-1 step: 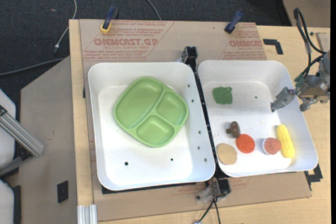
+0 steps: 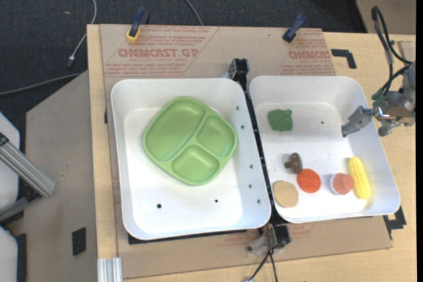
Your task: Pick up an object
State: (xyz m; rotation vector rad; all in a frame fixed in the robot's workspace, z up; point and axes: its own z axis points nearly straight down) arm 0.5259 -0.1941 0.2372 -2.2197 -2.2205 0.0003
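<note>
The gripper hangs at the right edge of the right bin, its two grey fingers spread apart with nothing between them, one finger reaching in over the bin's rim and the other just outside it. That pose reads as a tool held clear of the load, ready to drop onto whichever piece is chosen.

All the candidates for picking lie in that same bin, most of them gathered along its near side. Nearest the gripper is a yellow corn cob, lying lengthwise by the right wall. Touching or just beside it on the left sits a pink disc, then a red tomato, then a tan round at the near left corner. A small brown lump rests just beyond the tomato. A green piece lies by itself toward the far left, well apart from the rest, which would likely leave open fingers the most room.

The left bin holds a green divided plate, set at a slant in the middle, its three compartments bare. Blue clamps pin the cardboard sheet under both bins at the far edge, presumably to keep it from shifting.
</note>
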